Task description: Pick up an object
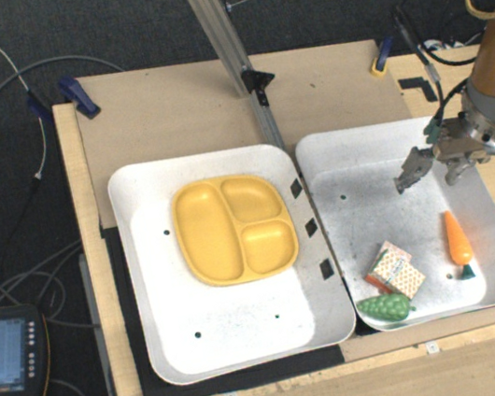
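**A:** Where was the gripper at that moment?

**B:** Over the right bin, toward its upper right part, coming in from the right edge on the grey arm. Its two dark fingers were spread apart, nothing between them, white bin floor showing under and around them.

**A:** And the things to pick?

**B:** All low in that same bin. The carrot lay near the right wall, pointing up, its green end down. Left of it sat a small patterned box, tilted, and just below that a green vegetable against the front rim. The gripper was well apart from all three.

**A:** The other bin?

**B:** The left bin held a yellow divided plate, three compartments, lying flat in the upper middle.
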`<action>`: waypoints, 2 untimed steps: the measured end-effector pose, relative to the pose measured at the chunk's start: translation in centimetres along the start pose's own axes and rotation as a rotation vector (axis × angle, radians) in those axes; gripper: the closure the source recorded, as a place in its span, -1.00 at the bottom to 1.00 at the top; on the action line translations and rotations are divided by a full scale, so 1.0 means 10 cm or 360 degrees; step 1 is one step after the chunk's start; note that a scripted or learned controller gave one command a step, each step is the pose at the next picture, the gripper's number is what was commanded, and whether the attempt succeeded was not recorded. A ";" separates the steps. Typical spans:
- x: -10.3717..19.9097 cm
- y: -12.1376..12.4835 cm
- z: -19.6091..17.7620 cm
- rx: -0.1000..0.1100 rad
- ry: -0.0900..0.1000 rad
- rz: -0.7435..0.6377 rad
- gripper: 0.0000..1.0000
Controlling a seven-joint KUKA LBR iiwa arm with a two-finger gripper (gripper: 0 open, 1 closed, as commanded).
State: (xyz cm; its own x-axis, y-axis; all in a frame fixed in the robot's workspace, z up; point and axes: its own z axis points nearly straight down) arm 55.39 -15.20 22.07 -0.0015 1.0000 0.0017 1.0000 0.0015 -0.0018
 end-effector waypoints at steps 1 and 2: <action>0.00 0.00 0.00 -0.0001 0.0000 0.0001 -1.00; -0.05 -0.05 0.45 0.0008 0.0001 0.0004 -1.00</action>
State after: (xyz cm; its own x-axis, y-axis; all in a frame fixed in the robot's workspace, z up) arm 54.92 -15.68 17.60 0.0008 1.0000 0.0025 1.0000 -0.0008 -0.0065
